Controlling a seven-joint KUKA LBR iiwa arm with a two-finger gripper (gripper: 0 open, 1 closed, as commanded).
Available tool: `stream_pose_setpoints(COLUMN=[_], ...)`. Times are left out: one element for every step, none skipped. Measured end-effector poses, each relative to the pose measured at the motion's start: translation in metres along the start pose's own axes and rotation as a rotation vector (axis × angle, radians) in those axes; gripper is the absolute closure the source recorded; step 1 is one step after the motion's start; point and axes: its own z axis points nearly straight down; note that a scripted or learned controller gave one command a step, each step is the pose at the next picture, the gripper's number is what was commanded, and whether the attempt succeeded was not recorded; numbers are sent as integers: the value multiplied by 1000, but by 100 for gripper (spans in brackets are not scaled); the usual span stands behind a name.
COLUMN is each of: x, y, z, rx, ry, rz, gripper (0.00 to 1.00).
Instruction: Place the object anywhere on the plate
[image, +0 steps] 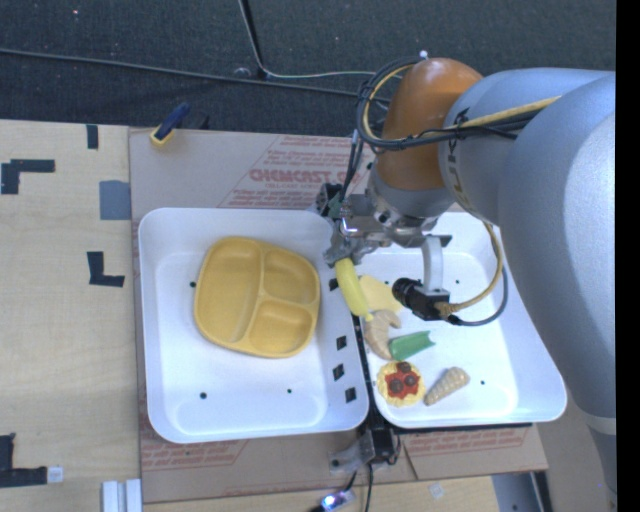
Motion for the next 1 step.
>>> stream_pose_setpoints(x=[46], y=[-2], z=[-3], rx=[-1], ry=[0], rz=[0], gripper=[100])
